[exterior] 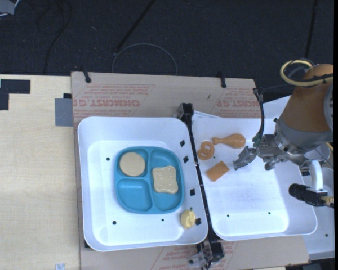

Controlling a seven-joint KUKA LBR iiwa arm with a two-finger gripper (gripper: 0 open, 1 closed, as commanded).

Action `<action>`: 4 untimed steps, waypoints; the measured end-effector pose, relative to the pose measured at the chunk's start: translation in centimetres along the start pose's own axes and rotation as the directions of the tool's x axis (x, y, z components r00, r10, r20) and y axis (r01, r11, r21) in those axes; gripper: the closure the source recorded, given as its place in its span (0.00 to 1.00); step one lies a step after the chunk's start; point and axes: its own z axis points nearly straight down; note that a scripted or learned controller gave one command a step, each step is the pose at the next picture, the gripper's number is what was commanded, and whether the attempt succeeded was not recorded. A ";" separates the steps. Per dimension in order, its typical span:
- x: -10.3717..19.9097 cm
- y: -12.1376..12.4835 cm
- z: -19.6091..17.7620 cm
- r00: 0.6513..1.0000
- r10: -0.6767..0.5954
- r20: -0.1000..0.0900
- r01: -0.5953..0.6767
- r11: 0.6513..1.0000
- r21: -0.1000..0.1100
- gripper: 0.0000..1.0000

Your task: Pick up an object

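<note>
In the right bin (253, 229) lie three items near its upper left: an orange pretzel-shaped ring (205, 149), a tan drumstick (230, 140) and an orange block (217, 171). My gripper (252, 163) hangs over the right bin, just right of the orange block and below the drumstick. It is open, with nothing between its fingers. The arm's orange band (307, 108) rises at the right edge.
The left bin (96, 207) holds a blue divided tray (136, 198) with a round cracker (132, 163) and a slice of toast (165, 179). A yellow lump (187, 218) sits in that bin's lower right corner. A black divider (194, 167) separates the bins.
</note>
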 end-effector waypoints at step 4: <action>-1.0 0.4 8.3 1.000 0.003 0.003 -0.003 1.000 -0.015 1.00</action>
